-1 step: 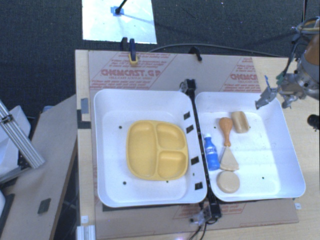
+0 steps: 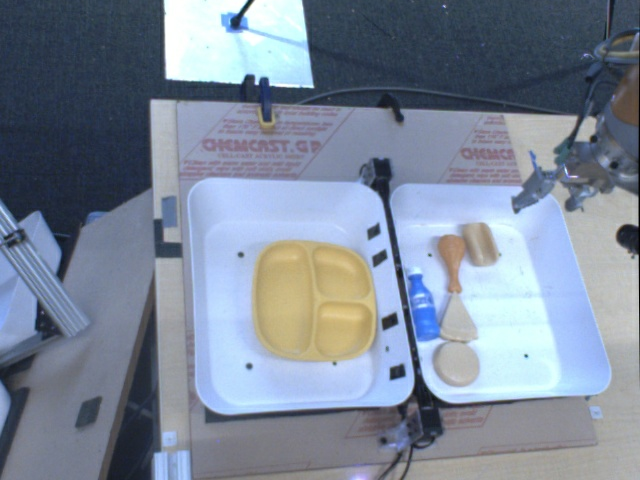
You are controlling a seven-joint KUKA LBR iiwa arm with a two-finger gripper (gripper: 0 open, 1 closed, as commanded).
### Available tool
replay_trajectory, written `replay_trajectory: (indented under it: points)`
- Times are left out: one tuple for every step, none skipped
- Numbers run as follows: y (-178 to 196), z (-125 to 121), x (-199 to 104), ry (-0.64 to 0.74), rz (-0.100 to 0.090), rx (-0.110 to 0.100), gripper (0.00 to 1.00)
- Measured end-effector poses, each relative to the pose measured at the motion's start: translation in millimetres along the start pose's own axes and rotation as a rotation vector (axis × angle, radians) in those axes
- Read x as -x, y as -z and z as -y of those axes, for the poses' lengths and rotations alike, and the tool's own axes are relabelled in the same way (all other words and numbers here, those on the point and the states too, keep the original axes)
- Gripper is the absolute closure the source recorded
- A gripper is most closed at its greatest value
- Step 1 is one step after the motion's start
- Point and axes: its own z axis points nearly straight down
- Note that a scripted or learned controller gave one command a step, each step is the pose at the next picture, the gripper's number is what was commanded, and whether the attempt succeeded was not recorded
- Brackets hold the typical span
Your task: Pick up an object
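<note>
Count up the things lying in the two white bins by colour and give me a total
Yellow: 1, the divided plate in the left bin.
Blue: 1, the small bottle in the right bin.
Tan or brown: 4, the drumstick, bread roll, wedge and round piece, all in the right bin.
Total: 6

The arm (image 2: 618, 108) is cut off by the right edge; its tool (image 2: 548, 190) is blurred.

1. Two white bins: left bin (image 2: 215, 218) & right bin (image 2: 560, 268).
2. One yellow divided tray (image 2: 313, 299) w/ three compartments.
3. One blue bottle (image 2: 422, 306).
4. One drumstick (image 2: 453, 258).
5. One tan bread-like block (image 2: 480, 243).
6. One pale wedge (image 2: 458, 320).
7. One round tan piece (image 2: 456, 364).
8. One gripper (image 2: 548, 190).
</note>
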Motion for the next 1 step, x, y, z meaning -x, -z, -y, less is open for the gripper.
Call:
replay_trajectory:
  points:
    - [-54.7, -10.1, -1.1, 0.003, 0.001, 0.0, 0.0]
